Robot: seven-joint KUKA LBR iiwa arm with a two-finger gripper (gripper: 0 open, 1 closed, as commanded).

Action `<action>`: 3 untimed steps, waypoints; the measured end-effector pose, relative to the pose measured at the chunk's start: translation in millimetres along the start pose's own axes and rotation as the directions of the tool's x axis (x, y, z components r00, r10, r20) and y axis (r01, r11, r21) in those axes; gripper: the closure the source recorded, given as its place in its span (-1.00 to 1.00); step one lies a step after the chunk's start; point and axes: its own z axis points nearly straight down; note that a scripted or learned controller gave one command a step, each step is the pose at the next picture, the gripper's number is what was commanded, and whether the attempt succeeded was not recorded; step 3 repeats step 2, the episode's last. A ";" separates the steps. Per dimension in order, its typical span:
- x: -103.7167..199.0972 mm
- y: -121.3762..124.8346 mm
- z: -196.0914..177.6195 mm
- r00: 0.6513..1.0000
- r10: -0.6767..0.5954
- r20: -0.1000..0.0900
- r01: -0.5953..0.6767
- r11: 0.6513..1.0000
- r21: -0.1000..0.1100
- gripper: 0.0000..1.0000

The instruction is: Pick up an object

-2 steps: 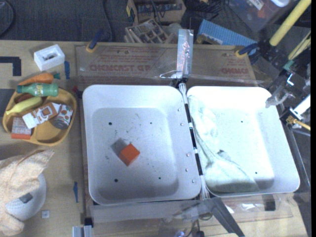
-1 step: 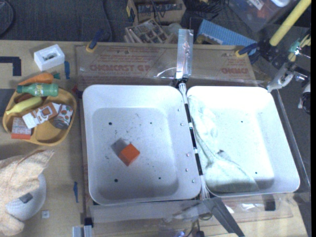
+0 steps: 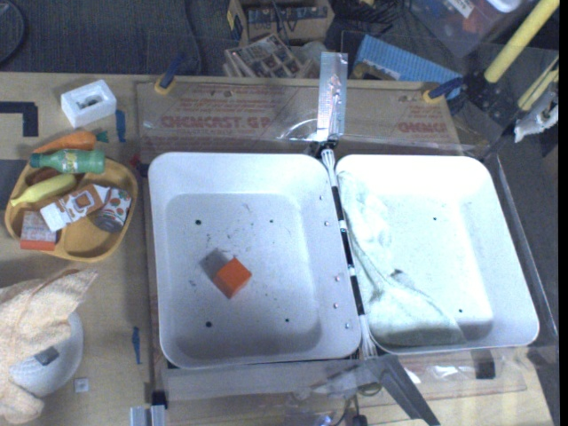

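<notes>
Your target, the orange block (image 3: 233, 278), sits alone in the left bin (image 3: 177, 185). It looks light, stiff and flat-sided; pinch two opposite faces. I cannot tell the end effector's state.

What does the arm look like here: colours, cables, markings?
At the top right, on the side the arm comes in from, a yellow bar slants down to a dark block, with a pale part beside it at the edge. It is too cropped to tell whether these belong to the arm. I can read no markings on them.
</notes>
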 end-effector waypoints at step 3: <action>-43.6 7.3 178.6 0.953 0.302 0.000 -0.302 0.953 0.000 -1.00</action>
